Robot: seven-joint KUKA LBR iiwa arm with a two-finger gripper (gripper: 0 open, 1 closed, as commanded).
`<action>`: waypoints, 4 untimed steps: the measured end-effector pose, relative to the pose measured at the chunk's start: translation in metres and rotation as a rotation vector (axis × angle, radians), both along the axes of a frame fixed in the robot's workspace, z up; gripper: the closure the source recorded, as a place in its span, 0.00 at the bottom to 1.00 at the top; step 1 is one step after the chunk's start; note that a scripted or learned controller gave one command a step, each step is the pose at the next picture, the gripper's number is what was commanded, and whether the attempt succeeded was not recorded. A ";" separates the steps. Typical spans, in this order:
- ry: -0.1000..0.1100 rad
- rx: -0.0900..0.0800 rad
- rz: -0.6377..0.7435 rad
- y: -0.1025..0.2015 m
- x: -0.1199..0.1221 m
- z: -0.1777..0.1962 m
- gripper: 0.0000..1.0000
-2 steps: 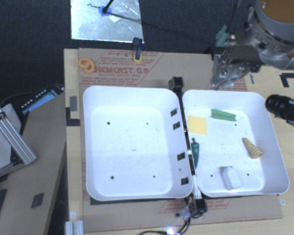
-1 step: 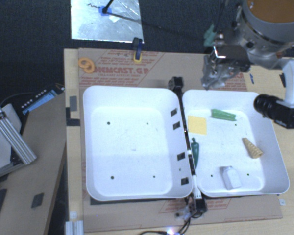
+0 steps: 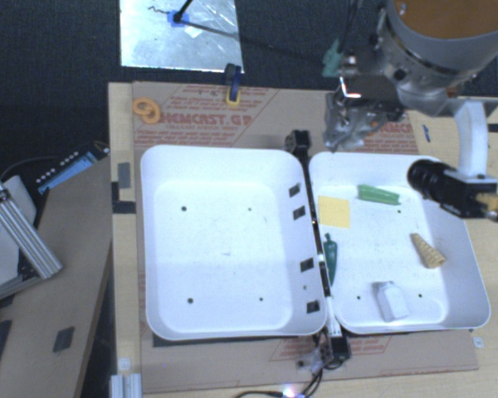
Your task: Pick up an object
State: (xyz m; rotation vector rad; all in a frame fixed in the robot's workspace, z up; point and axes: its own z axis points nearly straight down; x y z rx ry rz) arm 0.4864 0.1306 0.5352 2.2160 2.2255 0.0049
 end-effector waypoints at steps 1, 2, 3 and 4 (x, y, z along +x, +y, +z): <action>0.000 0.000 0.000 0.021 0.000 0.000 1.00; 0.001 0.000 0.001 0.042 0.000 0.000 1.00; 0.001 0.000 0.001 0.067 0.000 0.000 1.00; 0.001 0.000 0.000 0.096 0.000 0.000 1.00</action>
